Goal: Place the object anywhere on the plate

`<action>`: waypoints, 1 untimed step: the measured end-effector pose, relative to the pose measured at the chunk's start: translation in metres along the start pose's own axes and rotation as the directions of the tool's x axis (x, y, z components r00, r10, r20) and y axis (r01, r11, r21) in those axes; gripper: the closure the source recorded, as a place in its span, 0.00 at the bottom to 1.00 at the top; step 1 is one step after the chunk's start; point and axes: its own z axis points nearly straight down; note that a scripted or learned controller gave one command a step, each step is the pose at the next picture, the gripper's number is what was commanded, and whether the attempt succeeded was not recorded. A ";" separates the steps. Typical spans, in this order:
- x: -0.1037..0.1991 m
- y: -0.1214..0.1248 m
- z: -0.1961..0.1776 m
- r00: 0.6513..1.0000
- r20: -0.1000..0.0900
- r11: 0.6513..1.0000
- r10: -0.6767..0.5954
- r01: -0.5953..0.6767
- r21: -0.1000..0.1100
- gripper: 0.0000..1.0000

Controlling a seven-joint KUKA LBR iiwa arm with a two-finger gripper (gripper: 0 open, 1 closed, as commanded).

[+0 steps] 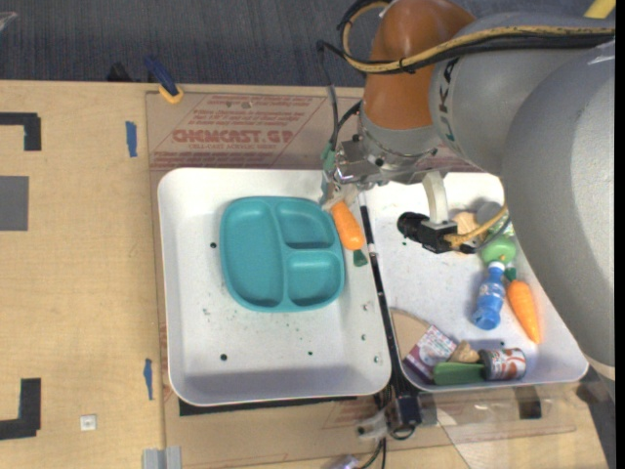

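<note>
Camera view: claw [341, 191] sits under the wrist, over the ridge between the two bins, at the plate's far right corner. Toy carrot [347, 227] hangs directly below the claw, top end at the claw tips, green stem pointing down toward the bin wall. Looks gripped, but grip state can't be told w/ certainty; contact pt is masked by the wrist.

Teal plate [283, 252] lies just left of the claw, in the left bin [195, 340].

Step in hand, judged: carry leftward over a plate compartment, lower, then let go. Rec. clearing the plate rim first; carrot overhangs the edge, may roll off.
</note>
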 end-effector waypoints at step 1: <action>0.062 0.032 -0.056 0.989 0.002 0.989 -0.145 0.145 -0.008 1.00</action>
